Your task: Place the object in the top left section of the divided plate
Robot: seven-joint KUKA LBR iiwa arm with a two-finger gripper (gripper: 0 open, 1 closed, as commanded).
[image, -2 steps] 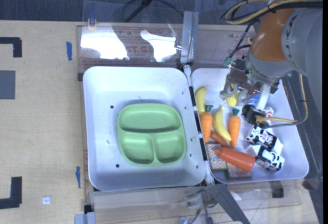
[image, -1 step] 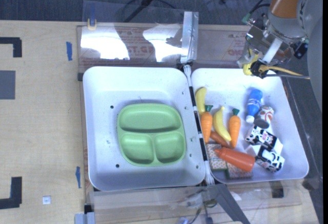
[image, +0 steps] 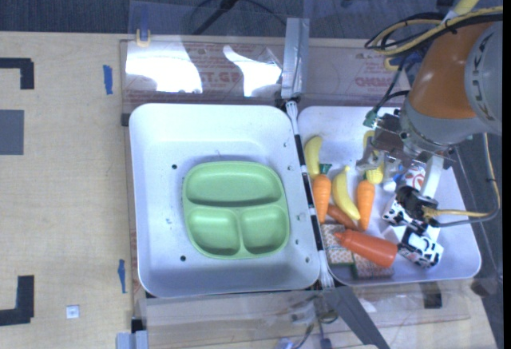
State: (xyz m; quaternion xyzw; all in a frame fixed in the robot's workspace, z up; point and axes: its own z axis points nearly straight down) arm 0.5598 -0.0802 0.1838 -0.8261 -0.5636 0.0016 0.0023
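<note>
The green divided plate [image: 235, 208] lies in the left bin [image: 152, 180], one long section at its far side and two smaller ones at its near side, all bare. My gripper [image: 384, 166] hangs low over the right bin [image: 467, 259], above its far middle. Directly below it is a small yellow piece [image: 374, 176], next to an orange carrot [image: 365, 202] and a yellow banana [image: 344, 192]. Whether anything is held is hidden by the wrist.
The right bin also holds a second carrot [image: 321, 196], another yellow banana [image: 311, 152], an orange-red bottle [image: 368, 246], a red-and-white item [image: 415, 177] and a black-and-white spotted toy [image: 427, 251]. A raised divider [image: 294, 76] separates the bins.
</note>
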